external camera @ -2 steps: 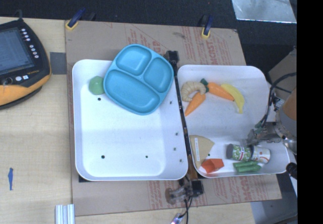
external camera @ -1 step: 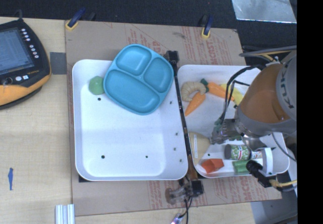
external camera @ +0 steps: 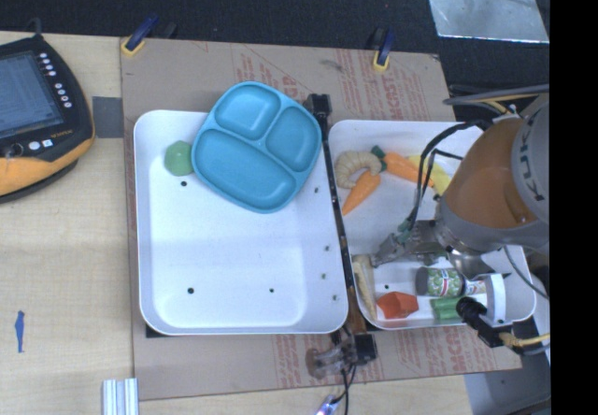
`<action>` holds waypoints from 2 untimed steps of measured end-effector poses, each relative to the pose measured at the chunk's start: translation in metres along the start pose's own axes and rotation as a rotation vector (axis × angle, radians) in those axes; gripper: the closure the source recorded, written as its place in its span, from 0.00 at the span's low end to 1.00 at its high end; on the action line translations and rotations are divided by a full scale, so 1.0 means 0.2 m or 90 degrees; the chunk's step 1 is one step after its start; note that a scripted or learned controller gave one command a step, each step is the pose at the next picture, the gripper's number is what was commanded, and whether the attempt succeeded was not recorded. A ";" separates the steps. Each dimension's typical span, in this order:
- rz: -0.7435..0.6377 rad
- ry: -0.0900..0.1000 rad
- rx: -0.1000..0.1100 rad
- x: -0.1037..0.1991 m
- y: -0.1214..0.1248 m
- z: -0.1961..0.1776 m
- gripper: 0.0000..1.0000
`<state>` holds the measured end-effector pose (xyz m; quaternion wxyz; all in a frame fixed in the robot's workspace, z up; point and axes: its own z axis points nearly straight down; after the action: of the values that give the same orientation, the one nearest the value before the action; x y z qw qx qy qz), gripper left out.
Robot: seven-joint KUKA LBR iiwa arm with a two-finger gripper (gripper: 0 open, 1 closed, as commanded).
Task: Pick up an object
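The gripper [external camera: 388, 252] was seen low over the right bin [external camera: 360, 137], reached in from that bin's right side; whether anything was grasped could not be told. Just right of it a small green-labelled can [external camera: 441, 283] was lain, with a red piece [external camera: 397, 305] at the bin's near edge. Toward the bin's far end, two toy carrots [external camera: 363, 190] and a pale shrimp-like toy [external camera: 353, 164] were found. A blue divided plate [external camera: 257, 146] was placed in the left bin [external camera: 234, 264].
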<state>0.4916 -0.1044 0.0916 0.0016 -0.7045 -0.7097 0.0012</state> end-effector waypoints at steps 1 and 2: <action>0.003 0.001 0.000 -0.30 -0.08 0.00 0.00; 0.001 0.001 0.000 -0.30 -0.08 -0.05 1.00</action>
<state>0.4763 -0.1652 0.1017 0.0023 -0.7052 -0.7090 0.0008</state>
